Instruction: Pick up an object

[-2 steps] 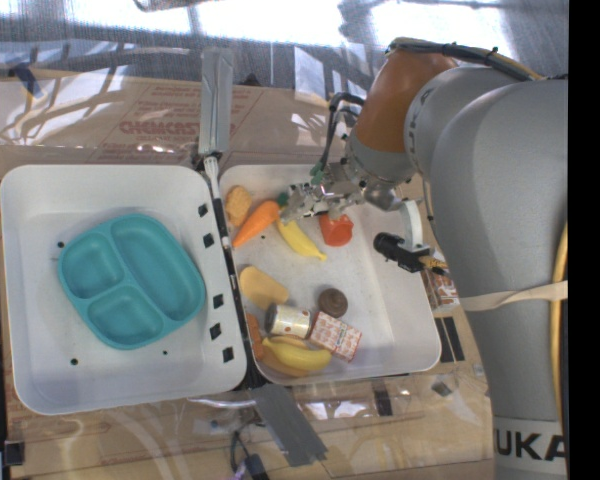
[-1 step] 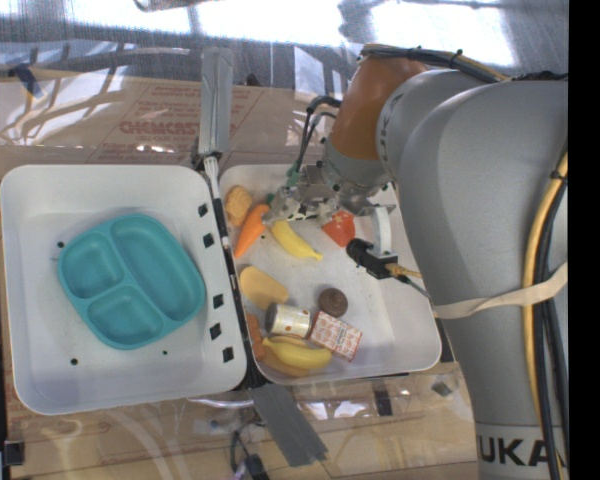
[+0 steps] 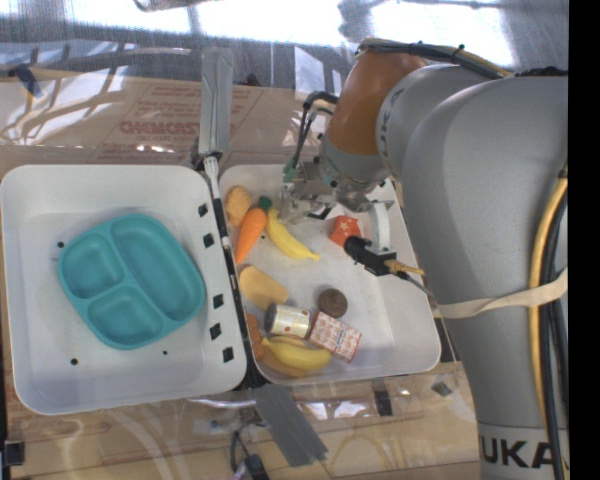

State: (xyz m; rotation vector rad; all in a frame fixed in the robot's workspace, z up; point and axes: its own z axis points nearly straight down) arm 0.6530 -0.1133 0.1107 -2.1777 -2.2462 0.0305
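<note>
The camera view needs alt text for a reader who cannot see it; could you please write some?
A grey robot arm's gripper hovers over the right white bin of toy food, above a banana and a carrot. The left bin holds a teal divided plate.

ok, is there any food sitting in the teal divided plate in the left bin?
No. The teal divided plate shows bare compartments, while the carrot and bananas lie in the right bin.
</note>
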